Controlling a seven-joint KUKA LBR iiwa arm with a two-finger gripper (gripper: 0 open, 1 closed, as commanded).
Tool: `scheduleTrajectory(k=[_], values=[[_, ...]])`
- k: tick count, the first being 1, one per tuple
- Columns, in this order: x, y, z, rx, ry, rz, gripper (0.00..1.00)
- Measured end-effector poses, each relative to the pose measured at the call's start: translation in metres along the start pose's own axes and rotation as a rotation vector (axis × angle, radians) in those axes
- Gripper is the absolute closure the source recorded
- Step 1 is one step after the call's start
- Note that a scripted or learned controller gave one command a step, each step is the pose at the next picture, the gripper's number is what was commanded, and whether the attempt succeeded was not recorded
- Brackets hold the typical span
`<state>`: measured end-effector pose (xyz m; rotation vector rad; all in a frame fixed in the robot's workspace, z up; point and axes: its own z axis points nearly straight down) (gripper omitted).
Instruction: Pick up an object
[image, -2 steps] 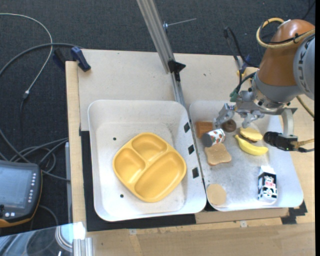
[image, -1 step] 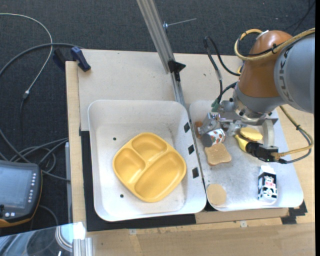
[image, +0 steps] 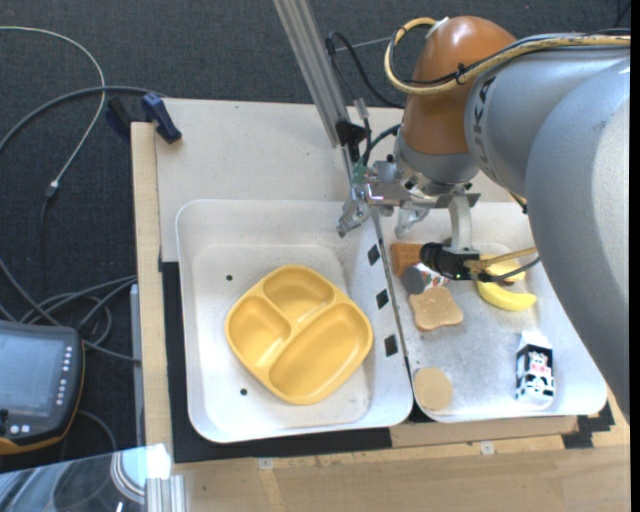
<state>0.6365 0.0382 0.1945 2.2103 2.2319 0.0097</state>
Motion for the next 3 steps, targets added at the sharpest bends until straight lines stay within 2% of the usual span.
scheduleTrajectory(k=[1, 2, 3], values=[[-0.005, -0.001, -0.011, 0.001, -0.003, 0.006, 1.0], [0.043, -0.056, 0.003, 0.012, -0.001, 0.004, 1.0], [0.044, -0.091, 0.002, 0.011, -0.003, 0.012, 1.0]])
